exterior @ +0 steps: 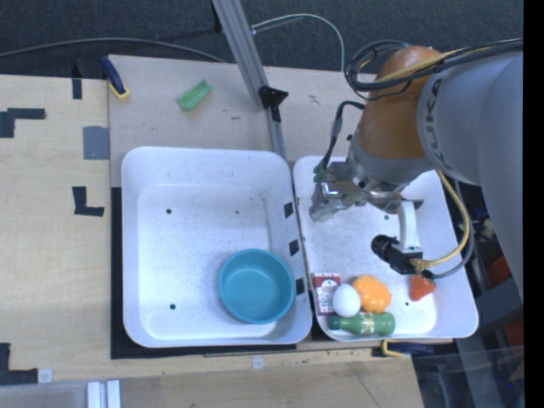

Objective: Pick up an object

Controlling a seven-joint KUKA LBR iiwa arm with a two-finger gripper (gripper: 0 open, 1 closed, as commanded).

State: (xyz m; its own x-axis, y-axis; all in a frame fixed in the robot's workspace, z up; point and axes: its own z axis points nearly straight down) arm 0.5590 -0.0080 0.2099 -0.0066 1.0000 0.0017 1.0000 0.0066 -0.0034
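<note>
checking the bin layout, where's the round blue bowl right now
The round blue bowl sits in the left white bin, at its near right corner, just across the divide from the small red carton and white egg.

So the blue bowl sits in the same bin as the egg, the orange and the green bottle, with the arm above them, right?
Not quite. In the camera view the blue bowl sits by itself in the left bin. The egg, the orange and the green bottle lie together in the right bin, at its near edge. The arm is indeed above the right bin.
</note>
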